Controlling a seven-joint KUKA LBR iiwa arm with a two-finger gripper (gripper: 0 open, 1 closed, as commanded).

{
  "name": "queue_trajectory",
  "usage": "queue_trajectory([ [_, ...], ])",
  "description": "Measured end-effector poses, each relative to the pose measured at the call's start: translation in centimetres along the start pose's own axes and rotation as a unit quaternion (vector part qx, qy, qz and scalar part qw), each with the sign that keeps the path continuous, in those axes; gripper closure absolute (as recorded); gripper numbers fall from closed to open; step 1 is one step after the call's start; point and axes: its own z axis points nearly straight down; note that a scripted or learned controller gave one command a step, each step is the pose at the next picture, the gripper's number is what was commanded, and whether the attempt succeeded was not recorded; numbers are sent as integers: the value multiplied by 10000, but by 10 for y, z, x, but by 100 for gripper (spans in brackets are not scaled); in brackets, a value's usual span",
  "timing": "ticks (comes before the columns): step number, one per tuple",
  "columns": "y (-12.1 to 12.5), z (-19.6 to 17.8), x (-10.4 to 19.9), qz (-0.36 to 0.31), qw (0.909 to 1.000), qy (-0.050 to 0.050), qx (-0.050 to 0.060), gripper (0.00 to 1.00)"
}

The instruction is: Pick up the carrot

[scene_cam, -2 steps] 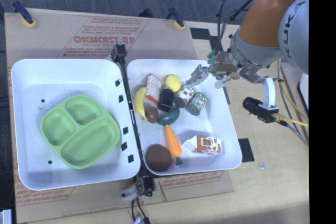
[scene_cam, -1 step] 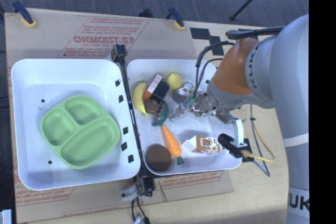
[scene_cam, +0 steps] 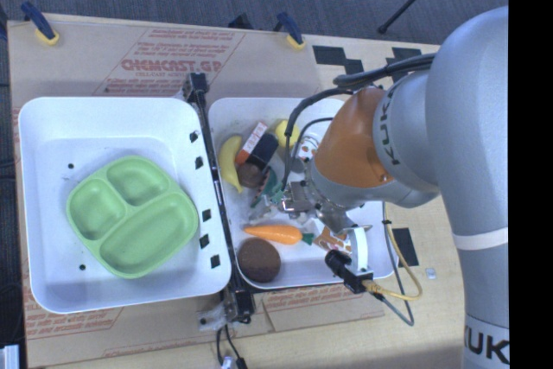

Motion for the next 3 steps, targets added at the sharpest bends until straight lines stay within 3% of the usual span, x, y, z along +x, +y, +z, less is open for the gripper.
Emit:
queue_trajectory([
  [1, -32, 0, 14, 11, 10000, -1, -1, 0],
  [2, -32, 0, -36, 20, 10000, -8, -18, 0],
  [3, -32, -17, 18, -4, 10000, -1, -7, 0],
])
